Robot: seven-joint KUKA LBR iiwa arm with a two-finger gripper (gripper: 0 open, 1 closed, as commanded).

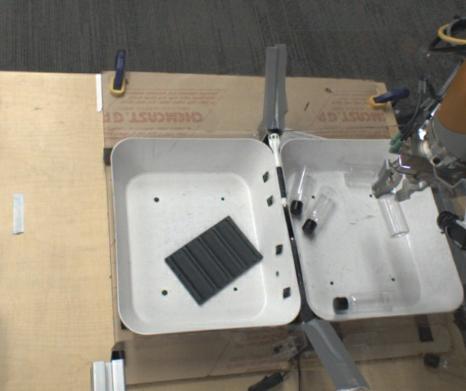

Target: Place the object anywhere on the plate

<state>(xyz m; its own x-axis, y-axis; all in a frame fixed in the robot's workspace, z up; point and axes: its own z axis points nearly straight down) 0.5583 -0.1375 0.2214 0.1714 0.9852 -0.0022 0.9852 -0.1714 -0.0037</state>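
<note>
Clear plastic vial [395,217] hangs just below the gripper [389,187] over the right bin [428,296]; whether the fingers pinch it, cannot tell. Dark ribbed plate [213,259] in left bin [135,300] bears nothing. Transfer and placement remain, judging so.

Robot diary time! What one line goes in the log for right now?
arm: over right bin | gripper: above a clear vial | dark ridged plate: left bin, bare | other vials: right bin | placed: no
</note>
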